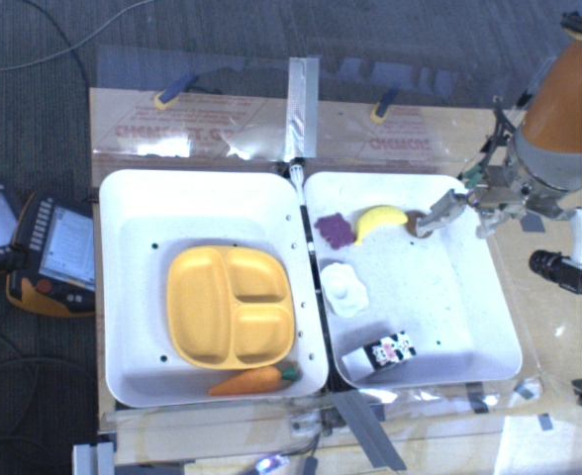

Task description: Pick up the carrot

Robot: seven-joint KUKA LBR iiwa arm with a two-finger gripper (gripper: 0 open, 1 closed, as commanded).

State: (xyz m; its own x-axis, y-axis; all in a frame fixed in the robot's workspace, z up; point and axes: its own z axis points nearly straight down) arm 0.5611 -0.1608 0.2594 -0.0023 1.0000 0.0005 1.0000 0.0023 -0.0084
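The carrot [252, 381] lay in the left bin [133, 295], down at its lower edge, just below the yellow plate [232, 303] and close to it, with its green end pointing right toward the wall between the bins. The arm [553, 117] stood at the right of the frame, and its gripper [432, 221] reached over the upper part of the right bin [469, 305], just beside the banana [380, 220]. I could not tell how the tool was set. A purple thing [337, 230] sat left of the banana, a white one [343, 288] below it, and a small black-and-white one [391, 350] lower right. The carrot was well apart from the gripper.
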